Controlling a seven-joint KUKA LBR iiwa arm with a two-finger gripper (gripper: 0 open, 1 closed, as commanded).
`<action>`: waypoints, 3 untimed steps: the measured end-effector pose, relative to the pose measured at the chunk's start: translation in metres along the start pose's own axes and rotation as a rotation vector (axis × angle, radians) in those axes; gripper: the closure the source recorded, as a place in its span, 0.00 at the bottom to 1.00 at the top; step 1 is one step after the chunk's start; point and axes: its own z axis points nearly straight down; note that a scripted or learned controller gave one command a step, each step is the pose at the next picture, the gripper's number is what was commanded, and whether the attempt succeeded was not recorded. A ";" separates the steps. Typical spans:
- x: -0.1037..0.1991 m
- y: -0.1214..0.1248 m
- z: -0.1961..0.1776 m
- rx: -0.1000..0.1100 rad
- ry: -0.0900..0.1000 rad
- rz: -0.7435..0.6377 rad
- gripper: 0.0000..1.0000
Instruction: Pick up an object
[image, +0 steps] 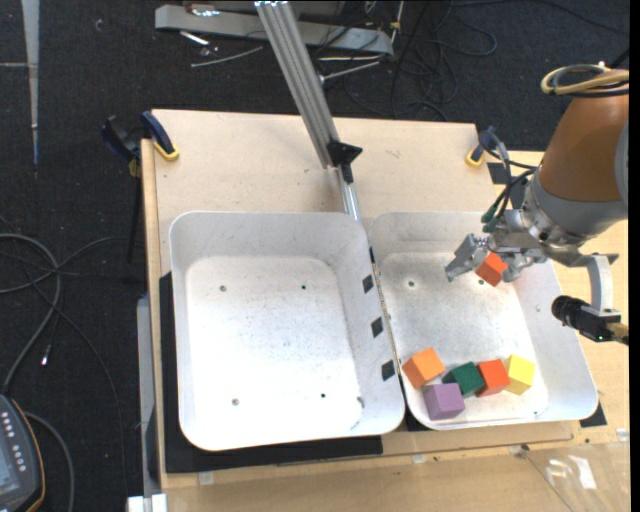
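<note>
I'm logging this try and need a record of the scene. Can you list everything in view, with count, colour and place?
Shallow plastic bins: 2, white, side by side on the bench; left bin, right bin.
Wooden bench top: 1, pale tan, under both bins.
Small orange cube: 1, near front of right bin.
Small purple cube: 1, front of right bin, just ahead of the orange one.
Small green cube: 1, front of right bin.
Small red-orange cube: 1, beside the green one.
Small yellow cube: 1, end of that row.
Second red-orange cube: 1, between the pincer's fingers.
Pincer: 1, grey, over the right bin.
</note>
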 end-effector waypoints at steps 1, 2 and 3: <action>-0.081 0.036 -0.046 -0.007 -0.006 0.005 0.00; -0.096 0.100 0.128 0.003 -0.001 -0.002 0.00; -0.070 0.075 0.144 0.002 0.000 -0.003 0.00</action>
